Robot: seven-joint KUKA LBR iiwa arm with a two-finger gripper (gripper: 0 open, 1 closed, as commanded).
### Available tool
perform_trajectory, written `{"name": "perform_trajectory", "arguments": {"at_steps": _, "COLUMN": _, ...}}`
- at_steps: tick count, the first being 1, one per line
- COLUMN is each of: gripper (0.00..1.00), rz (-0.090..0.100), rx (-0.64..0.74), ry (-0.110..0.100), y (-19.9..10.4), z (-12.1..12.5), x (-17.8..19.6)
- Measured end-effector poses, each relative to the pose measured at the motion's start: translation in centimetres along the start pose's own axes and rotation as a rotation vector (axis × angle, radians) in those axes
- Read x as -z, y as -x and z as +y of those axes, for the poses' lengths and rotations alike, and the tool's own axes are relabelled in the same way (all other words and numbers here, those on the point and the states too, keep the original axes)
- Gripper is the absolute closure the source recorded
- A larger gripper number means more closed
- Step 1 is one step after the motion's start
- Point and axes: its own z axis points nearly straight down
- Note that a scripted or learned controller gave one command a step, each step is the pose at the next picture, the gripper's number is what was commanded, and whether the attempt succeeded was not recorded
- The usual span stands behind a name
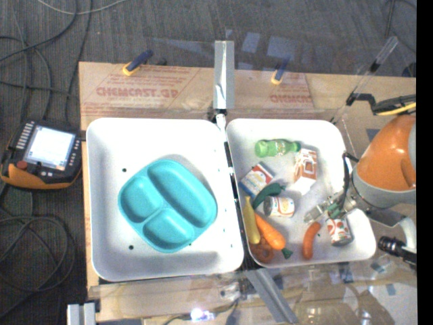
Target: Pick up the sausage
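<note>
The slim orange-red sausage (310,240) lies in the right shallow white bin (235,156), near its front wall, slanting slightly with its upper end towards the pincer (329,209). I see it just below and a little left of the pincer, apart from it, with nothing gripping it. The pincer hangs low over the right part of that bin; its metal tip is too small and cluttered for me to tell how far it is spread or whether it has hold of anything. Just below the pincer, almost touching, stands a small red-and-white can (340,231). To the pincer's left sits a short can with a white label (281,206), and beyond that a dark green curved vegetable (266,192) and a red-and-white carton (256,179). Lower left of the pincer lie an orange carrot (270,232) and a yellow banana-like piece (251,223) against the bin's left wall. Up and left of the pincer I see another red-and-white carton (306,166) and a green plastic bottle (276,147) on its side. Far left, in the other white bin (98,181), rests a turquoise divided plastic tray (168,204). The arm's orange band (389,161) is up and right of the pincer. Both bins sit on the desk (149,90).
</note>
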Motion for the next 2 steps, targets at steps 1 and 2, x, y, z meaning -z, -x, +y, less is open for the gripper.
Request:
{"name": "perform_trajectory", "arguments": {"at_steps": 1, "gripper": 0.00, "rz": 0.001, "rx": 0.000, "ry": 0.000, "y": 0.0, "z": 0.0, "x": 0.0}}
{"name": "perform_trajectory", "arguments": {"at_steps": 2, "gripper": 0.00, "rz": 0.013, "rx": 0.342, "ry": -0.001, "y": 2.1, "z": -1.0, "x": -1.1}}
